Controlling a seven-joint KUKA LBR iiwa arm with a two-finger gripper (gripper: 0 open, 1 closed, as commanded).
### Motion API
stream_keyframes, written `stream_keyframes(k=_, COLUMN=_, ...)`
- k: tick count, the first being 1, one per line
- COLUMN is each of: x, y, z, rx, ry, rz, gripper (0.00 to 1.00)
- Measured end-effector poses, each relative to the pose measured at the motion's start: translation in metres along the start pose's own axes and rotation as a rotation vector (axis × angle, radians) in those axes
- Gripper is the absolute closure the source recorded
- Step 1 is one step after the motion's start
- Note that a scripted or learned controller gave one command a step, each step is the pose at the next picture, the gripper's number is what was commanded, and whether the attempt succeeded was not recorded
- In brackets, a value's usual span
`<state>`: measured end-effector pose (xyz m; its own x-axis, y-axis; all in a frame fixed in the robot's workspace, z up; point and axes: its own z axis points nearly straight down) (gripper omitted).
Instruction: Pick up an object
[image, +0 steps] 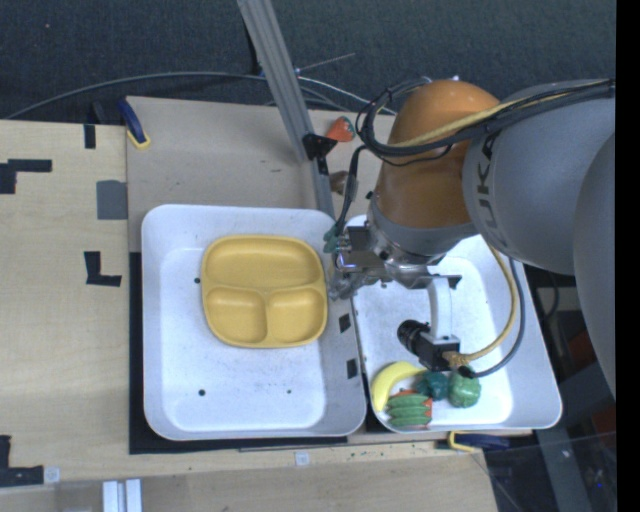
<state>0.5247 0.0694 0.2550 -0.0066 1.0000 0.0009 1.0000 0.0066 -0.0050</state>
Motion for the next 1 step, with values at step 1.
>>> stream_keyframes(k=1, x=-0.003, y=0.0012, z=-0.0005, rx=-0.002, ry=-0.001, rz=0.004, gripper=0.0)
